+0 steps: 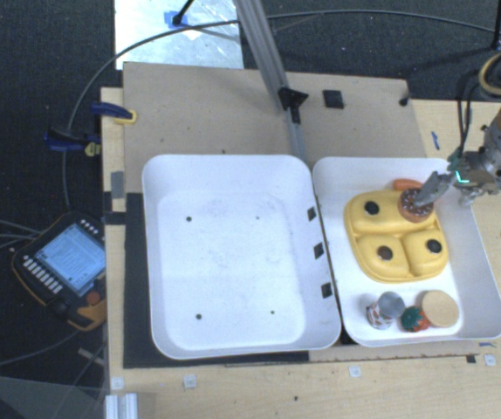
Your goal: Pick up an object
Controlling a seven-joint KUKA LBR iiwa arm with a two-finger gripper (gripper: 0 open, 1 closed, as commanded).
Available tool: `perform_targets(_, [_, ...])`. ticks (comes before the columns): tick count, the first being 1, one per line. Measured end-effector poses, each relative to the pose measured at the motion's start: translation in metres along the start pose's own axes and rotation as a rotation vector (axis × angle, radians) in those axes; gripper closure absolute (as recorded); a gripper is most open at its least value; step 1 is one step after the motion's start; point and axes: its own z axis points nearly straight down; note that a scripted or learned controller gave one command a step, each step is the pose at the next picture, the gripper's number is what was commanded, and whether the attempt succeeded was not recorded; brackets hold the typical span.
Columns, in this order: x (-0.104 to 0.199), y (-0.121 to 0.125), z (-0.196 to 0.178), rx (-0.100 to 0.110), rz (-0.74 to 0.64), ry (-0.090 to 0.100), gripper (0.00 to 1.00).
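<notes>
Right now my gripper hangs over the right bin, reaching in from the right edge with its fingers slanting down and to the left. The tips sit directly over a small dark-brown round piece that rests on the upper right lobe of the yellow three-lobed object. That is the relation everything turns on: the brown piece lies straight under and just left of my fingertips, touching or all but touching them, so the coming move is, as I judge it, nearly a plain descent and close, not a sideways reach. Whether my fingers are spread or pressed together I cannot tell; they merge with the brown piece and nothing shows plainly held between them. The yellow object lies with its long axis running from upper left to lower right across the middle of the bin, and my approach crosses that axis at a slant. Just beyond my fingertips, near the far wall, lies a small orange piece. Well apart, along the near wall, sit a grey ball, a small red-and-white thing, a red-and-green toy and a tan disc. The left bin is well away from my tool.
</notes>
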Motion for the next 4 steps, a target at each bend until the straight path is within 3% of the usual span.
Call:
perform_targets(1, [0.000,0.001,-0.001,-0.003,0.000,-0.001,0.00])
perform_targets(3, [-0.003,0.008,0.091,-0.001,0.002,0.000,0.00])
perform_targets(4, [-0.004,0.011,0.090,-0.011,-0.001,-0.003,0.00])
